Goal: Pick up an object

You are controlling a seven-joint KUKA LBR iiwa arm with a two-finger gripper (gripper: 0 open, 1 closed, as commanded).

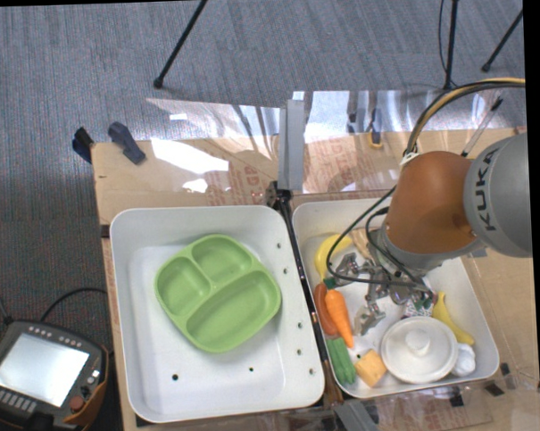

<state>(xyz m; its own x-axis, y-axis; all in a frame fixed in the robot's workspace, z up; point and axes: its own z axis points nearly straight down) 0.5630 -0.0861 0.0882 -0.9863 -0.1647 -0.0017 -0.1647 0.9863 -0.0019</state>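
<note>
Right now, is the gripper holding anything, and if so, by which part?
It cannot be told. The gripper hangs low in the right bin beside the carrot and white lidded pot, but no object visibly sits between its tips.

My own orange wrist band [428, 203] covers the upper middle of the right bin [485, 321], hiding whatever lies beneath it. My gripper [374, 311] is a tangle of metal and cable; its fingers are too small to make out. The yellow banana [328, 251] shows just a curve beside my wrist. At lower left, the tablet [40, 372] is cropped by the frame.
</note>
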